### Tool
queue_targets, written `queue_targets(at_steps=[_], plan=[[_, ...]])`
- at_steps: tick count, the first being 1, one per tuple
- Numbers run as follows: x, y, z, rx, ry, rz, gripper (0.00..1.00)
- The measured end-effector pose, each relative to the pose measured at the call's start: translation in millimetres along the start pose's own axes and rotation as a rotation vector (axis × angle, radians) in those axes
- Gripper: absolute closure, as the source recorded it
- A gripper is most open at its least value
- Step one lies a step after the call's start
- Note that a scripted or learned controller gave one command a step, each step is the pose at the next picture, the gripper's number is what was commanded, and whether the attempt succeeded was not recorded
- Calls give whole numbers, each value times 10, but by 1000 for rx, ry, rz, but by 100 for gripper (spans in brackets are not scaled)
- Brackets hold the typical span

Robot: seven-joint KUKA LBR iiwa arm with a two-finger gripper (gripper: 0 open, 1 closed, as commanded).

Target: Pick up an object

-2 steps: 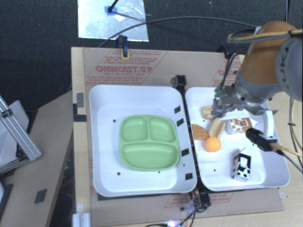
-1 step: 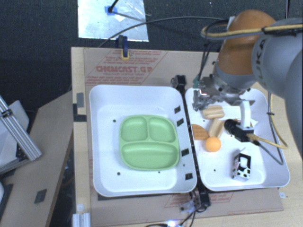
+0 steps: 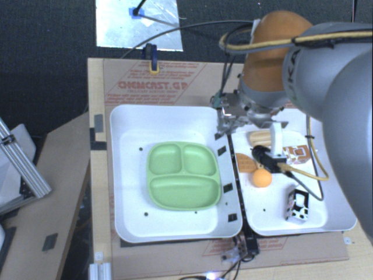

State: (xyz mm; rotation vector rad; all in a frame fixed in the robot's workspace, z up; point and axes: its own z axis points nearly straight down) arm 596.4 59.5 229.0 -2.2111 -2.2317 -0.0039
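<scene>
The gripper point(image 3: 233, 120) is hanging at the upper centre of the frame, its state impossible to tell, while the orange ball point(image 3: 262, 178) is lying right of centre in the right bin point(image 3: 326, 214), probably light, smooth, roll-prone, best pinched across its middle.

I count two white bins point(image 3: 125, 174), one green divided plate point(image 3: 183, 175), one orange ball point(image 3: 262, 178), and one black-and-white block point(image 3: 297, 206) at four o'clock.

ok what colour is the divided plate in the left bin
Light green, the divided plate, clear in the camera view.
</scene>
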Motion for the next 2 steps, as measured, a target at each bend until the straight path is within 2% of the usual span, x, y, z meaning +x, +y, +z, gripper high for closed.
queue_targets(at_steps=[1,2], plan=[[429,131,-42,-1,1,1,100],[400,126,-38,0,-1,4,0]])
